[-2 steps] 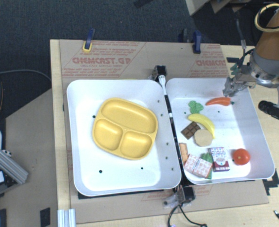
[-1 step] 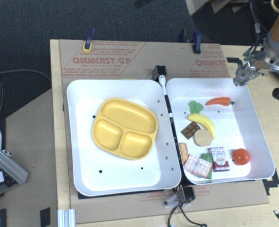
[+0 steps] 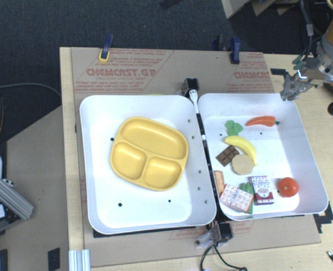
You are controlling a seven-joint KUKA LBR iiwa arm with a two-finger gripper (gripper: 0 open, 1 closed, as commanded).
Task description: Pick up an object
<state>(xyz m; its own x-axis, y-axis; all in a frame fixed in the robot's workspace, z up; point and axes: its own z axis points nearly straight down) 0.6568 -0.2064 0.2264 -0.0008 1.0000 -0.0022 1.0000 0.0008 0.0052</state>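
Observation:
The right bin (image 3: 302, 130) holds several small toy foods: a red chili (image 3: 260, 121), a green broccoli piece (image 3: 233, 127), a yellow banana (image 3: 241, 147), a brown chocolate bar (image 3: 229, 154), a tan round cookie (image 3: 242, 164), a red tomato (image 3: 288, 187), a small red and white carton (image 3: 261, 189) and a checkered packet (image 3: 236, 199). My gripper (image 3: 292, 89) hangs at the bin's far right corner, above its rim and well away from the foods. Nothing shows between its fingers.
The left bin (image 3: 95, 168) holds a yellow three-compartment plate (image 3: 149, 152). A black divider strip (image 3: 200, 130) runs between the bins. Two clamps, yellow (image 3: 104, 54) and blue (image 3: 234, 49), sit on the board's far edge. The arm enters from the upper right.

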